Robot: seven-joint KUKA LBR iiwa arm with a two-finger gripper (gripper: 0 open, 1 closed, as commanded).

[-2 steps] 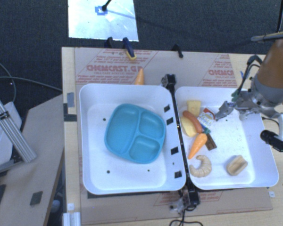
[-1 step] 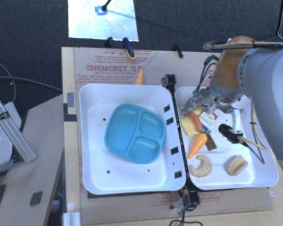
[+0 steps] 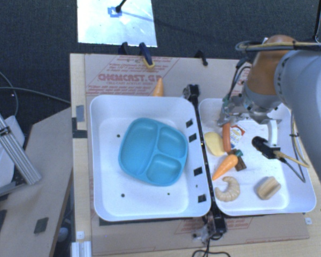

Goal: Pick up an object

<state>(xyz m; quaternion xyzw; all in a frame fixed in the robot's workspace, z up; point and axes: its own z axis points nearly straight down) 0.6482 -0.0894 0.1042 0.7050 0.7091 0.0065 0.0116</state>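
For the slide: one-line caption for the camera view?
KUKA arm's gripper hovers over toy food in the right bin; blue divided plate sits in the left bin.

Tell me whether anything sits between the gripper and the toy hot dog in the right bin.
Nothing visible does. The gripper hangs directly over the upper end of the toy hot dog in the right bin. The yellow piece touches its left side and the toy carrot lies just below, crowding it without blocking the descent.
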